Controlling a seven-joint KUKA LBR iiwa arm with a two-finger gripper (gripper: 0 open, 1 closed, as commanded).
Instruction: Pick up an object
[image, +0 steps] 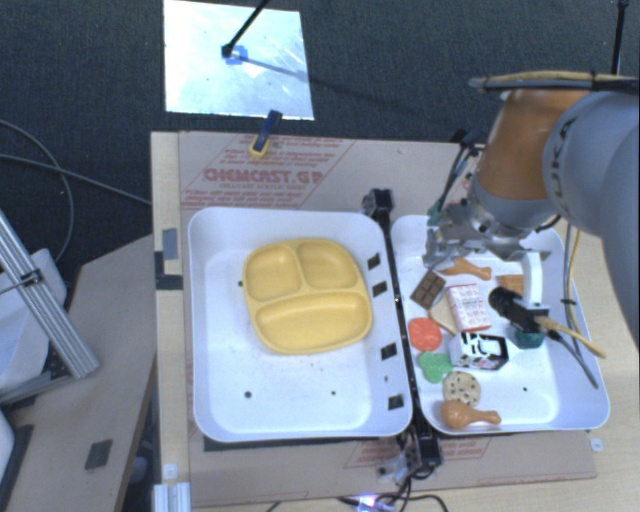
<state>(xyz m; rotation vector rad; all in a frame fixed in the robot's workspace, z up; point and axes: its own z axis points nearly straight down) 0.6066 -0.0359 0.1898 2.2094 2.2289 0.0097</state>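
Note:
My gripper (440, 249) hangs over the back left part of the right bin (575, 400), under the grey and orange arm. Just in front of it lie a brown chocolate bar (427, 290) and an orange croissant-like piece (467, 269). A red and white carton (468, 307) sits further in, with a red-orange round piece (425, 333), a green piece (433, 366), a cookie (461, 385) and a drumstick (468, 415) along the bin's left side. I see nothing held in the gripper.
The left bin (225, 400) holds a yellow divided plate (306, 296). A black and white item (483, 349), a teal piece (528, 340) and an orange piece (510, 285) lie mid right bin. A black divider (395, 300) runs between the bins.

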